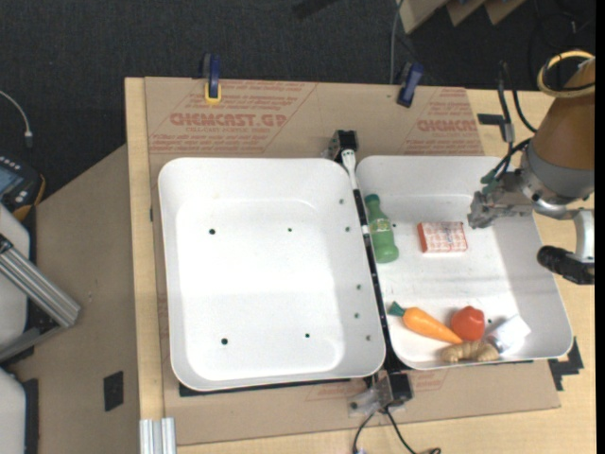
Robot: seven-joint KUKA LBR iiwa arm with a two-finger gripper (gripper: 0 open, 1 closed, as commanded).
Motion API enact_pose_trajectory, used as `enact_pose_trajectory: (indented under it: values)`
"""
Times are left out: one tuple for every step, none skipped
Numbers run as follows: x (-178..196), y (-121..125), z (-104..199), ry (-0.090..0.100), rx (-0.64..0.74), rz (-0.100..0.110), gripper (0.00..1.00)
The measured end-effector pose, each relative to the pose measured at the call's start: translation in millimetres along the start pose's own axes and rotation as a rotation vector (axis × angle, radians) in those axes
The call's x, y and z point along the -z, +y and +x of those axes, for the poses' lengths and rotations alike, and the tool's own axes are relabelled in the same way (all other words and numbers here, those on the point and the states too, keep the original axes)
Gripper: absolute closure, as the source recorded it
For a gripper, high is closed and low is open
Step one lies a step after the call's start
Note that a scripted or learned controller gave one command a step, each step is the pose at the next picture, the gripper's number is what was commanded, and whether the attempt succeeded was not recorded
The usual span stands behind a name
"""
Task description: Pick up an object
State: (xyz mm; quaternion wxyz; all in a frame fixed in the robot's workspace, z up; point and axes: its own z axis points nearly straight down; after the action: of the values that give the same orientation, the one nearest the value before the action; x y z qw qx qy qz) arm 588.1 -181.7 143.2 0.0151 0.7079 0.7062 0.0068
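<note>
In the right bin (529, 282) lie a green bottle (381, 230) along its left wall, a red-and-white packet (442, 238) in the middle, and an orange carrot (425, 323), a red tomato (468, 322) and a tan ginger root (470, 352) near the front. A small pale item (510, 334) sits by the tomato. My gripper (487, 206) hangs over the right bin's back right part, just right of and above the packet. Nothing shows between its fingers, and their spread is hard to make out.
The left bin (189, 216) stands beside the right one on a cardboard-covered bench (284, 112) held by clamps (212, 76) at the back. A black fitting (344, 145) sits between the bins at the rear. Cables (510, 112) hang near the arm.
</note>
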Motion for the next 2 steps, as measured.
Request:
enact_pose_trajectory:
  values:
    - [10.1, 0.9, -0.2, -0.001, 0.0, -0.003, 1.0]
    - [20.2, 1.8, -0.4, -0.002, 0.0, -0.006, 1.0]
